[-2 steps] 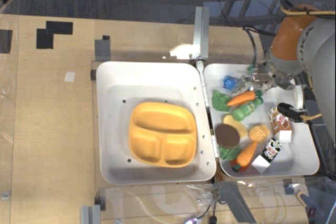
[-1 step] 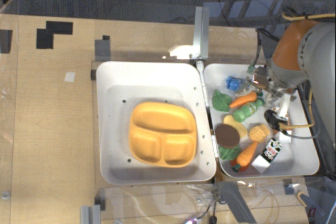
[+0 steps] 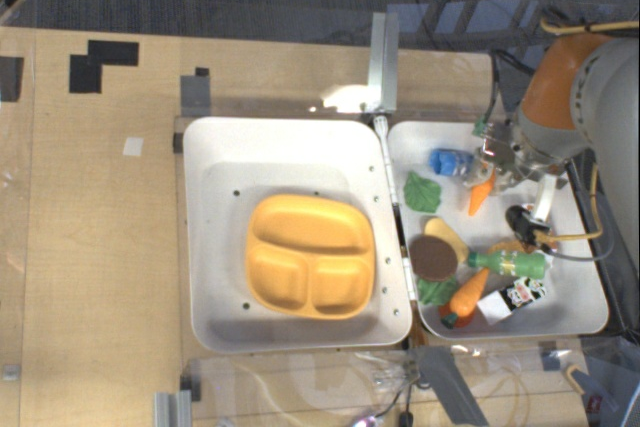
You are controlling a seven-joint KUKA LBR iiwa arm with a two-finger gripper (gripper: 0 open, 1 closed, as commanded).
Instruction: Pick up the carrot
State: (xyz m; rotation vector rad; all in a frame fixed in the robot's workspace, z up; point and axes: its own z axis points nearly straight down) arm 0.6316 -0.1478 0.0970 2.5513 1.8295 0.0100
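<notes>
Two shallow white bins side by side on the pale wooden desk: left bin bearing one yellow compartment tray, right bin bearing the clutter. Two carrots counted: one small orange carrot hanging point-down directly beneath the gripper near the bin's upper middle, apparently pinched at its top end, though the contact itself too small to confirm; one larger orange carrot with a green stub lying at the lower edge. Grasp seemingly made, lift judged barely begun, since the small carrot sits close over the bin floor; raising it clear left to do. Also counted: one blue crumpled object, one green leafy piece, one round brown-topped item, one green bottle, one black-and-white carton.
</notes>
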